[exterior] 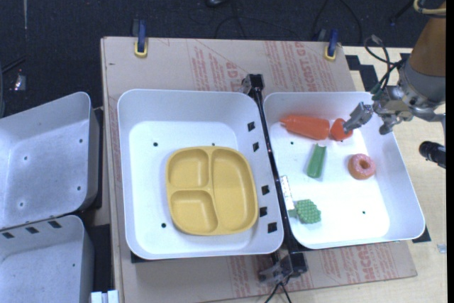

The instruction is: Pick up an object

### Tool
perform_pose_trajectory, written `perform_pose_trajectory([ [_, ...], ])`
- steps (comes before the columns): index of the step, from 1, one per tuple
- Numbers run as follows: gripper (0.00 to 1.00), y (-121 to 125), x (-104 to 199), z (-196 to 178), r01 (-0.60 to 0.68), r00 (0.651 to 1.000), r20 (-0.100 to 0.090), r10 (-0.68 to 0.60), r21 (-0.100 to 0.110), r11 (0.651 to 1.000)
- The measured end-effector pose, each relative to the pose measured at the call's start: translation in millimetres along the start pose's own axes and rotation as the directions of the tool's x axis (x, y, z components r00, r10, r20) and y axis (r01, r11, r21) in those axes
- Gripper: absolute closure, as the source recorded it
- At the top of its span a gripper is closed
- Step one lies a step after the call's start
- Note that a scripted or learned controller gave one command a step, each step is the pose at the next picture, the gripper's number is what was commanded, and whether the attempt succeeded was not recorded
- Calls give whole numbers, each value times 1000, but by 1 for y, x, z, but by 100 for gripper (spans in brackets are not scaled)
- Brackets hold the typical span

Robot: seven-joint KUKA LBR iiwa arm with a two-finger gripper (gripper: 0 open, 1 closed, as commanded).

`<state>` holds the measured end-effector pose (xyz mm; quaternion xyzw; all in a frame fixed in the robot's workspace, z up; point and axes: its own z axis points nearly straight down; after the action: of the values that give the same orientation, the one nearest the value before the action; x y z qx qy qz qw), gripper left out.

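Bins sit side by side on the surface (177,64), a brown board held by two yellow clamps along its far edge. Taking the black divider (268,174) between them as the landmark: to its left, the left bin (135,152) holds a yellow sectioned plate (211,189) with three compartments, lying flat near the bin's middle and closer to the divider than to the bin's outer wall.

To the right of the divider, the right bin (397,188) carries four small things. An orange carrot-shaped toy (306,126) lies on its side nearest the far end of the divider, its thin tip pointing toward it. A green stick-like piece (316,160) lies just in front of the carrot, apart from it. A green knobbly block (308,211) rests close beside the divider near the bin's front. A pink ring (362,166) lies farther right, well away from the divider.

A small red object (340,130) sits at the carrot's thick end, touching or just beside it. The gripper (372,117) hangs over the far right part of the bin, its tip right against that red object. Whether its grasp is clenched or released cannot be told from here, nor whether anything is caught in it. The arm's orange band (430,50) shows at the right edge.
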<state>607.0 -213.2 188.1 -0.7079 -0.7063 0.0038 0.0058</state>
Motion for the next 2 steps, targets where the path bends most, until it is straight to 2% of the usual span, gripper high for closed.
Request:
perform_pose_trajectory([
  [1,0,3,1,-9,4,1000,3,-4,-13,1000],
  [2,0,3,5,34,4,1000,3,-4,-11,1000],
])
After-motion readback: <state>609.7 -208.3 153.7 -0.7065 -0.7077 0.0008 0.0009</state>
